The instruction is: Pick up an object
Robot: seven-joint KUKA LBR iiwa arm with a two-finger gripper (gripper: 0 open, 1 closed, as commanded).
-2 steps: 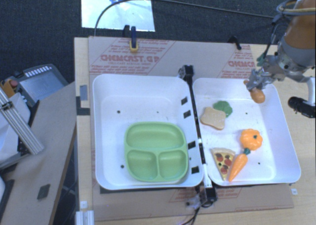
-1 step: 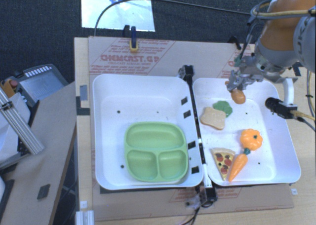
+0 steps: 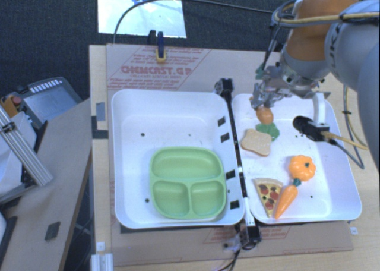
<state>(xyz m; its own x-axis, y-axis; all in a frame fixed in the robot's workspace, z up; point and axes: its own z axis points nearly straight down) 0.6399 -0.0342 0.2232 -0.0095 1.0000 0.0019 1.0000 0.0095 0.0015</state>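
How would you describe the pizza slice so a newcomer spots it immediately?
Look in the right-hand bin, along its near edge. The pizza slice lies beside the carrot. It alone is a flat triangle with red dots.

The gripper (image 3: 265, 101) was positioned directly above a small orange toy (image 3: 265, 115) in the right bin (image 3: 338, 163); a green tray (image 3: 188, 182) was contained in the left bin (image 3: 133, 139).

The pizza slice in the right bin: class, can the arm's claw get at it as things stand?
Probably yes. The pizza slice lies flat with open top; only the carrot touches its right side, and the claw hangs over the same bin.
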